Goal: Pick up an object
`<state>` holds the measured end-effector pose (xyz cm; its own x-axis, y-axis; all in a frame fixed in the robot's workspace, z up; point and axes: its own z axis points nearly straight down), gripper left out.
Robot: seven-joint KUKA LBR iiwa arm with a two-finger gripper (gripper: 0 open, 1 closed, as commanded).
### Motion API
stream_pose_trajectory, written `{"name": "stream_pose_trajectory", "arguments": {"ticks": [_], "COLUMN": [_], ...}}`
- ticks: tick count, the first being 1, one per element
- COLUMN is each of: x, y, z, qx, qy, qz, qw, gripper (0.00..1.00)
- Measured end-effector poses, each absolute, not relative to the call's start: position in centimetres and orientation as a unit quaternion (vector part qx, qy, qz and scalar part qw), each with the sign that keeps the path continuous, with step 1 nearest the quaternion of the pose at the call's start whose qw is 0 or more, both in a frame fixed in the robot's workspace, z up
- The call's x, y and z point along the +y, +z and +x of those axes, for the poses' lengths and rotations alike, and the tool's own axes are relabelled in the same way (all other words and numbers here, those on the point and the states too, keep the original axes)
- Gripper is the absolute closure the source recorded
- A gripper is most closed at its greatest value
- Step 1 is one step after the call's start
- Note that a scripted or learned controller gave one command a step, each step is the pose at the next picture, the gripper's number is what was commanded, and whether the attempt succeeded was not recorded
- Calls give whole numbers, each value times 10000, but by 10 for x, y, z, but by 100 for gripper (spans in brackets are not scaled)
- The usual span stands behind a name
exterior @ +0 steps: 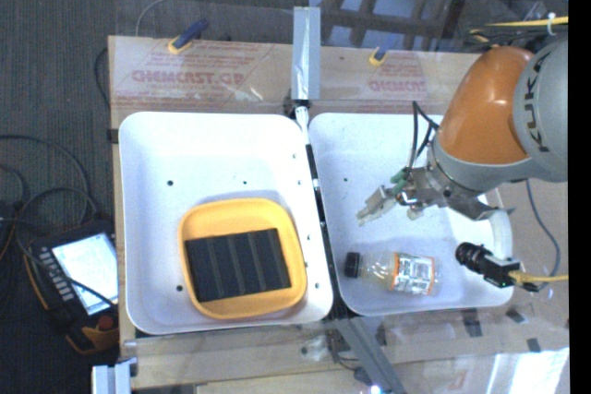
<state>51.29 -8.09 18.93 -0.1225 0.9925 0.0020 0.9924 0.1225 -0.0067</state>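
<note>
A small clear bottle (pixel 397 270) with a black cap and an orange-and-white label lies on its side near the front of the right bin (pixel 351 152). My gripper (pixel 388 200) hangs over the middle of that bin, a little behind the bottle and apart from it. Its two fingers are spread open with nothing between them. A yellow tray-like object (pixel 242 257) with a dark ribbed top rests in the front half of the left bin (pixel 166 152).
The grey arm with its orange band (pixel 489 115) fills the right bin's right side. A black cable connector (pixel 480 261) hangs near that bin's front right corner. A metal divider strip (pixel 306 51) stands behind the bins.
</note>
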Motion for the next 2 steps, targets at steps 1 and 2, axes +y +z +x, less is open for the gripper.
{"name": "stream_pose_trajectory", "arguments": {"ticks": [1, 2], "x": [-109, -157], "y": [91, 126], "z": [489, 509], "qx": [-7408, -6855], "qy": [-41, 16], "qz": [-6717, -7280], "qw": [-42, 20], "gripper": [0, 0]}}
